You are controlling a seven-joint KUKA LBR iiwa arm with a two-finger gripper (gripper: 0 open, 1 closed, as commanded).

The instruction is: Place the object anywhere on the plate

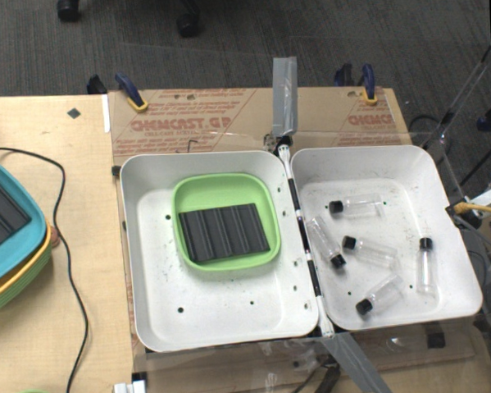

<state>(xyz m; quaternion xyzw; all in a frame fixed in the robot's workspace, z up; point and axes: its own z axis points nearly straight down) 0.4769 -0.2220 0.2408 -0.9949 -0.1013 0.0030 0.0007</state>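
Clear vials (pixel 357 206) scattered in right bin (pixel 442 181), green plate (pixel 220 185) in left bin (pixel 157 307). Jaws: can't tell. Tip imo: grab one isolated vial (pixel 426 266) mid-tube, crosswise, then release low over plate.

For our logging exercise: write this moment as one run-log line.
plate: left bin | vials: five, right bin | on plate: dark ridged insert | placement: not yet done

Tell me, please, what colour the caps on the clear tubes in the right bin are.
Black, seen in the camera view: each clear tube in the right bin has a black cap.
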